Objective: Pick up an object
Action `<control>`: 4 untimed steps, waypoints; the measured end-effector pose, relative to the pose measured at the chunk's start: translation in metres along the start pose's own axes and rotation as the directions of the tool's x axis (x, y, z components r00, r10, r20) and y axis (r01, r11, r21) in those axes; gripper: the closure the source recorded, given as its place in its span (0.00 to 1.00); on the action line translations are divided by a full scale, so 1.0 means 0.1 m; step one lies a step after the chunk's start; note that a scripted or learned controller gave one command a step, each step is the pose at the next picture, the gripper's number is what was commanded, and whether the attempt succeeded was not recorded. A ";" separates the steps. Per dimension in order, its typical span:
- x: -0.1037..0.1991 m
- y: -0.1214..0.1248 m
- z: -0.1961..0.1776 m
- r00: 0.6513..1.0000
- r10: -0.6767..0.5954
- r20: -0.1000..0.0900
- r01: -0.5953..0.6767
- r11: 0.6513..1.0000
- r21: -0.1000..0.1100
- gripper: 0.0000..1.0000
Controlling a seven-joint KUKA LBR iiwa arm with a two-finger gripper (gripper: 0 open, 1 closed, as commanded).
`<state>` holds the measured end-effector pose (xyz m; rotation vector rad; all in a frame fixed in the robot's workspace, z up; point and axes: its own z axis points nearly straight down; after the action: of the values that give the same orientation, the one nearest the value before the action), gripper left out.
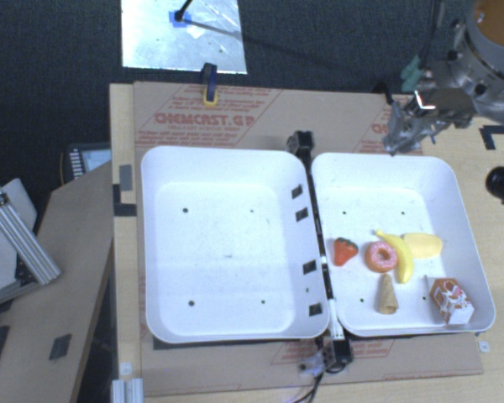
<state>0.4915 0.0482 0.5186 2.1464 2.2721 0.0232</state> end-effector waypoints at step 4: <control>-0.38 0.69 2.08 0.998 0.057 0.000 -0.057 0.998 0.019 0.00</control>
<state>0.5674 0.0141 0.3125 2.2201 2.2205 0.0026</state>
